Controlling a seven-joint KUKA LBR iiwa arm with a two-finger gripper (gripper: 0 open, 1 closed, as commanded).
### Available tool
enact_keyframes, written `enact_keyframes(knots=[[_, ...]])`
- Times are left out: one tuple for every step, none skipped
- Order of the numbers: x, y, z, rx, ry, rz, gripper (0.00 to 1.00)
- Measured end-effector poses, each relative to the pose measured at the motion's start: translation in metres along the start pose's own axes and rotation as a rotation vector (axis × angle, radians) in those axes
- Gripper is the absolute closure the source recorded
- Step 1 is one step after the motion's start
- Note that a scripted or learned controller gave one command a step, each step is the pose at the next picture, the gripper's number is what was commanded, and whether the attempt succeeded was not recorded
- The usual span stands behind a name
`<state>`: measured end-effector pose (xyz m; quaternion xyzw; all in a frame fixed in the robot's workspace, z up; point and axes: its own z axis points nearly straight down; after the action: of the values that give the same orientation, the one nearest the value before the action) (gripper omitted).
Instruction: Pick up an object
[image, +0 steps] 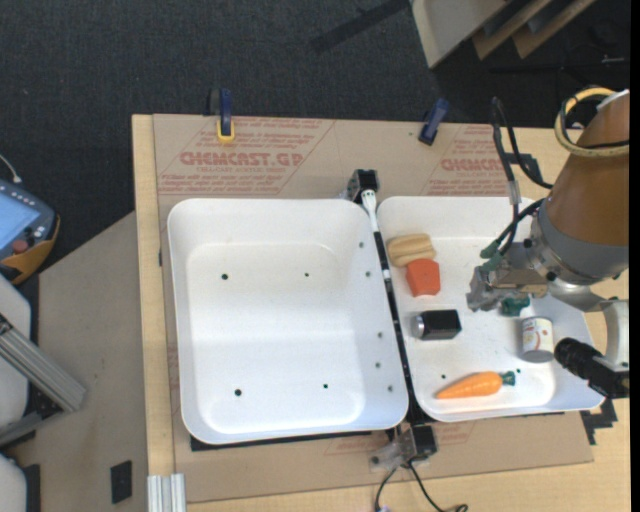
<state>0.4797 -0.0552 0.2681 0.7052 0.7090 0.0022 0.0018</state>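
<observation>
Can't really tell how wide the gripper (497, 285) is open or whether it's got anything, it's just low over the right bin (470, 402) with the orange block (423, 277) to its left and the small white can (536, 337) just to its lower right.

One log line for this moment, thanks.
gripper: over right bin | nearest: black box | carrot: front | grasp: unconfirmed

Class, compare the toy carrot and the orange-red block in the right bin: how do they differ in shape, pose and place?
The carrot is long and tapered with a green tip; the orange-red block is short and squarish. The carrot lies flat near the bin's front edge; the block sits farther back, just below a tan bread roll. Both are orange-toned and lie in the right bin.
</observation>
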Motion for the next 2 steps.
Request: enact_keyframes(knots=[[0.096,0.019,-0.05,-0.002,0.002,-0.006,1.0],[0.14,0.032,-0.133,-0.006,0.002,-0.001,1.0]])
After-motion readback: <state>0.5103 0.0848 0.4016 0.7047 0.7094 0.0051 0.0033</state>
